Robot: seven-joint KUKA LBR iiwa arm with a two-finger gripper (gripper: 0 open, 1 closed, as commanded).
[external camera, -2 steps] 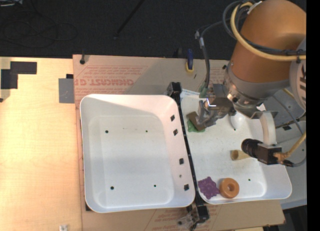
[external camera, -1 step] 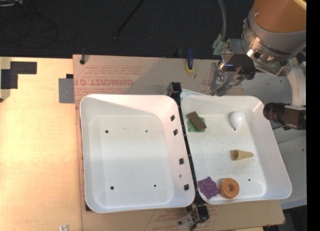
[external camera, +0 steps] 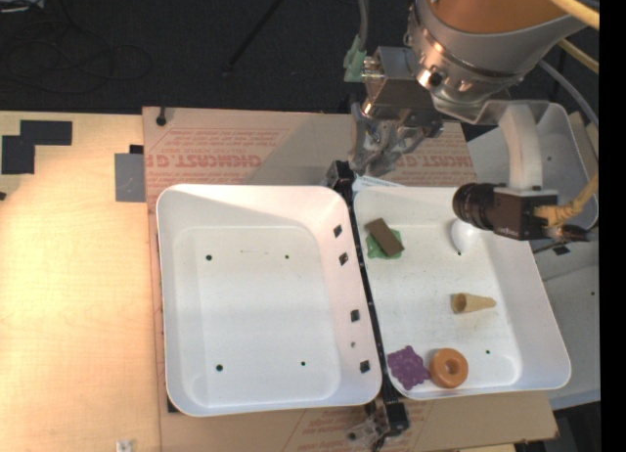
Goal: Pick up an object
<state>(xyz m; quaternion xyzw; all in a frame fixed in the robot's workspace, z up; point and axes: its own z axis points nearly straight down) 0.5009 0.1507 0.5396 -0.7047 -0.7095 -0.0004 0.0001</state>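
We see two shallow white bins side by side on the bench point(external camera: 68, 274), which is pale wood at the left of the frame with a sheet of printed cardboard point(external camera: 245, 152) under the bins. The left bin point(external camera: 181, 245) takes the centre of the frame, and its floor shows a few small dark dots.

The right bin point(external camera: 518, 293) holds the loose things. A small brown block lying on a green piece point(external camera: 384, 240) sits in the bin's upper left part, near the divider between the bins. A tan cone point(external camera: 472, 303) lies on its side near the middle of the bin, tip toward the right. In the lower part, a purple lump point(external camera: 408, 367) and an orange ring point(external camera: 450, 368) lie just beside each other, the ring to the right.

The arm point(external camera: 489, 10) comes in at the upper right of the frame, grey with its orange band at the top edge. Its end effector point(external camera: 386, 152) hangs over the far rim of the right bin, close to the corner where the two bins meet (above and apart from the brown block). Nothing shows between its fingers, and we cannot tell how wide they stand. A black cylindrical fitting point(external camera: 494, 210) juts over the right bin's upper right part.
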